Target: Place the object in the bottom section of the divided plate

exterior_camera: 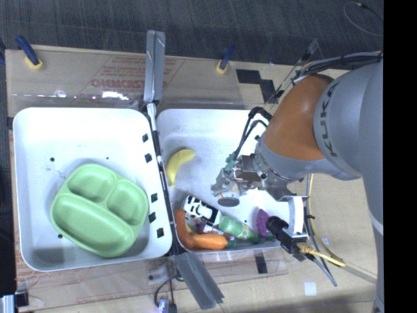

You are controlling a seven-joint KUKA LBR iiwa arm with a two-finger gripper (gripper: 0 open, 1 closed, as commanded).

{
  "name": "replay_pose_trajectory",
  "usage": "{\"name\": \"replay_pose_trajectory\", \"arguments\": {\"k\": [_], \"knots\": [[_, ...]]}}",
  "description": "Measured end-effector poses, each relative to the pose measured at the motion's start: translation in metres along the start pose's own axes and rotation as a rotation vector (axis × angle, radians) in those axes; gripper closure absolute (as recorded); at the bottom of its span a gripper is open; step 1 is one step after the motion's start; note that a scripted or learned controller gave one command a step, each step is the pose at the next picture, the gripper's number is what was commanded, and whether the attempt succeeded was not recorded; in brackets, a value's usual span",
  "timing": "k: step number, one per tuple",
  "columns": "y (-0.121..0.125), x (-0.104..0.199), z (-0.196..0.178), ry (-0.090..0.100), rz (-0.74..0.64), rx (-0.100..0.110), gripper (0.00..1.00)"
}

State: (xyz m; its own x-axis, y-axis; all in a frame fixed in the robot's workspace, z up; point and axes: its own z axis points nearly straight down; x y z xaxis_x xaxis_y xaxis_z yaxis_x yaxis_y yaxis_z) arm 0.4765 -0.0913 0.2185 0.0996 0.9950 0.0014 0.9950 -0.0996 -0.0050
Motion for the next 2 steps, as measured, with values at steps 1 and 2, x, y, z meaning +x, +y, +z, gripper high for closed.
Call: {"name": "replay_pose_trajectory", "arguments": {"k": [1,2], "knots": [[0.001,0.001,-0.009,0.001,-0.007,0.003,1.0],[-0.01,0.093,0.026,-0.001,-0.016,0.001,1.0]]}}
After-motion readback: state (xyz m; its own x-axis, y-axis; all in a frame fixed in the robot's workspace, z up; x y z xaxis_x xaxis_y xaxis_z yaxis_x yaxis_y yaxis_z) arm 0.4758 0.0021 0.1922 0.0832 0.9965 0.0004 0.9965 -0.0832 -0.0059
